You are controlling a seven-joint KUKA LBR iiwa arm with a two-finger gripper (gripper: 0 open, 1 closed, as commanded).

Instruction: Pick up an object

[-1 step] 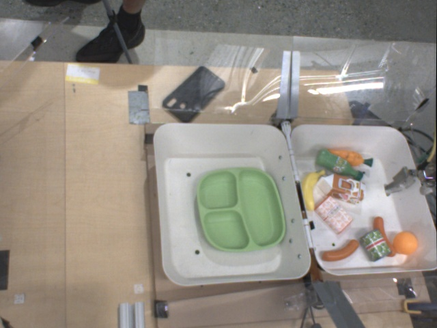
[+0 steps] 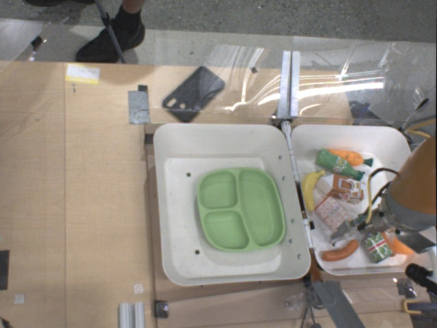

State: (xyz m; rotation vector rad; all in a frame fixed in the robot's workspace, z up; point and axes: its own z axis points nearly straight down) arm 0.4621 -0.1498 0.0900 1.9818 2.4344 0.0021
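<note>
The right white bin [image 2: 403, 139] holds several toy foods. A green bottle [image 2: 337, 162] lies at the back beside an orange piece [image 2: 352, 156]. A yellow banana [image 2: 311, 186] curves along the left wall. Next to it are a small brown-and-white carton [image 2: 347, 188] and a red-patterned packet [image 2: 331, 214]. A reddish sausage [image 2: 339, 251] lies by the front rim, with a green box [image 2: 375, 245] and an orange carrot [image 2: 401, 247] to its right. My gripper [image 2: 353, 227] hangs low over the bin between the packet, the sausage and the green box, under the arm's orange band [image 2: 418, 186].
The left white bin [image 2: 171, 183] contains a green divided plate [image 2: 240, 209]. A metal divider [image 2: 290, 91] runs back between the bins. A dark phone-like slab [image 2: 194, 93] and a grey plate [image 2: 138, 106] lie on the wooden bench behind.
</note>
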